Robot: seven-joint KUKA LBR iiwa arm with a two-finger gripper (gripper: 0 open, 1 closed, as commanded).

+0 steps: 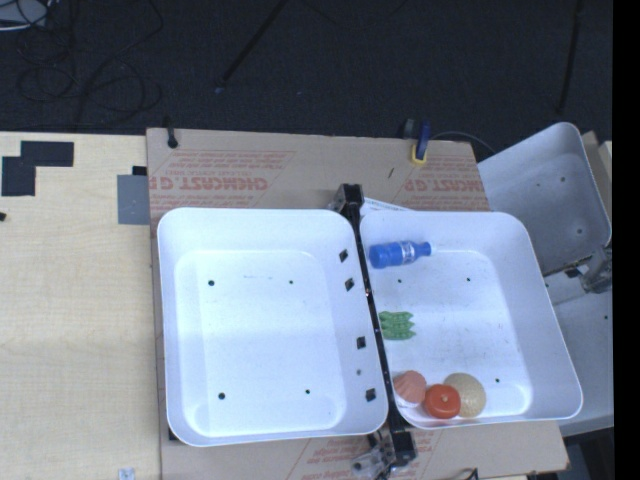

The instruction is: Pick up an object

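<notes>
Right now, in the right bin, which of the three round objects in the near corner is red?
The red round object in the middle, between the pink one on its left and the beige one on its right.

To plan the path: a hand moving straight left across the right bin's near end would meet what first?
Probably the pale beige round disc, just before the red round cap; its travel height is unclear.

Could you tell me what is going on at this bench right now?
Nothing is being handled at this moment. The right bin holds a blue bottle near its far left corner, a green item by its left wall, and a red lid between a pink piece and a tan piece at the near edge.
</notes>
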